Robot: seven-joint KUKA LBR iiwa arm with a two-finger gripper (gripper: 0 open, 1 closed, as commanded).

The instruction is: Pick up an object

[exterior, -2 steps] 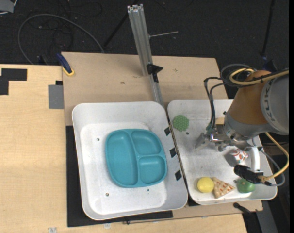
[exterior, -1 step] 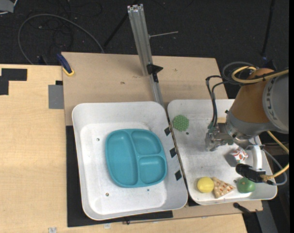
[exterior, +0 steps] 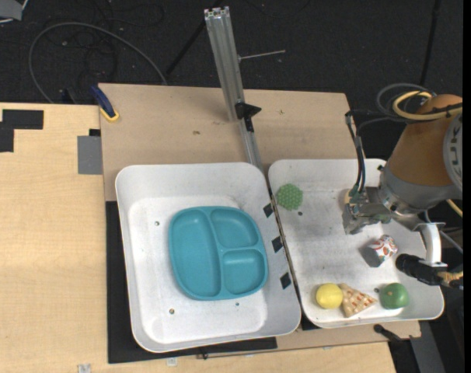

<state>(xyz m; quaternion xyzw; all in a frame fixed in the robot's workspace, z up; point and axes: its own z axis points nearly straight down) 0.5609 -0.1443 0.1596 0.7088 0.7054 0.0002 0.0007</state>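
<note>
Nearest, a yellow ball (exterior: 329, 295), pizza-slice toy (exterior: 357, 301) and green ball (exterior: 393, 294) line the right bin's (exterior: 321, 185) near wall; the gripper (exterior: 362, 214) hangs beside a small red-and-white object (exterior: 382, 249), probably its target; finger spread cannot be told.

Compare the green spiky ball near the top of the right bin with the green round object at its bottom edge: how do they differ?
The spiky ball looks paler and bumpy, while the green round object is brighter, smooth and glossy. The spiky ball sits alone at the right bin's upper left corner; the green round object lies at the lower right, close beside a pizza-slice toy and a yellow ball. Both are green, roundish, similar in size, and apart from the gripper.
</note>
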